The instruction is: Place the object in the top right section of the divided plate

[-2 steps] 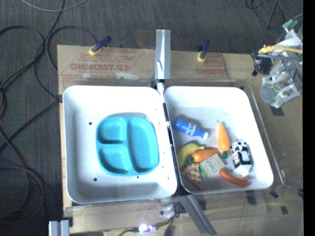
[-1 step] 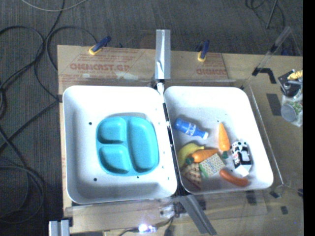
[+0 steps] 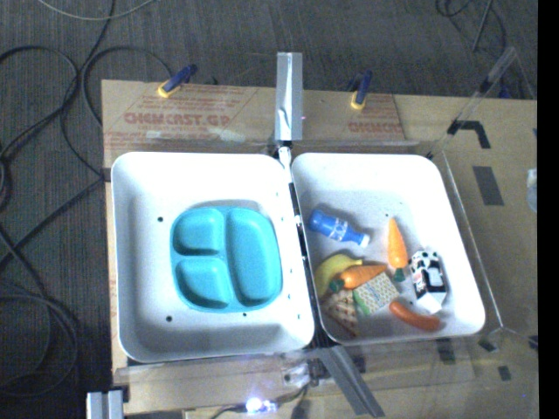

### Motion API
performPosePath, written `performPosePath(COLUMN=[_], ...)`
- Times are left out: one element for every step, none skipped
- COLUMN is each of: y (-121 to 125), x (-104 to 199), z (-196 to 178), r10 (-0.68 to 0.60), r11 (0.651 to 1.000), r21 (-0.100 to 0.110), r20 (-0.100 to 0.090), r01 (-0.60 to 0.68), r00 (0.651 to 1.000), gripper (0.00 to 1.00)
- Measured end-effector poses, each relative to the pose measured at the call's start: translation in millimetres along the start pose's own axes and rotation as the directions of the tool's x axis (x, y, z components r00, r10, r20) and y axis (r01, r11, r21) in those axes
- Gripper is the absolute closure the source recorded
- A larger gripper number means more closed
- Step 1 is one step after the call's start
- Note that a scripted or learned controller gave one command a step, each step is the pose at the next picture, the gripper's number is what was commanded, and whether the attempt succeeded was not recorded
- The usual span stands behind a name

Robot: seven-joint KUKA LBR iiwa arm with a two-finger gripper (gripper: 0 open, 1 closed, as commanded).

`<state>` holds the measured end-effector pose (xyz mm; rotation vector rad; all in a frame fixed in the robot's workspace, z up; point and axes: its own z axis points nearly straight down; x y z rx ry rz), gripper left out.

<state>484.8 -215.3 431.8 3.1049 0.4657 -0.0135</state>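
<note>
Dark carpet with loose cables surrounds a cardboard-topped bench, which carries printed red lettering and two clamps, one at upper left, one at upper centre.

Left bin, white, shallow: holds one divided plate, turquoise, with two small sections on its left side and one long section on its right. All sections bare.

Metal post, upright, stands at the seam between the bins.

Right bin, white, shallow: holds a cluster in its lower half. Blue bottle, lying on its side, uppermost in the group. Yellow banana below it, touching an orange carrot laid across. Patterned block just beneath. Second carrot, standing lengthwise, to the right. Black-and-white carton beside it. Orange-red sausage-like piece lowest, near the bin's bottom wall.

Gripper: state cannot be told.
</note>
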Motion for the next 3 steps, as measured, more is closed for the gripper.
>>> performPosePath(y=[8.5, 8.4, 8.4], x=[-2.3, -2.2, -2.1], z=[0.4, 0.5, 0.5], r10=[-0.095, -0.191, -0.306], r11=[0.995, 0.982, 0.952], r21=[0.001, 0.002, 0.002], r20=[0.0, 0.0, -0.001], r01=[0.095, 0.191, 0.306], r00=[0.995, 0.982, 0.952], gripper=[1.0, 1.0, 1.0])
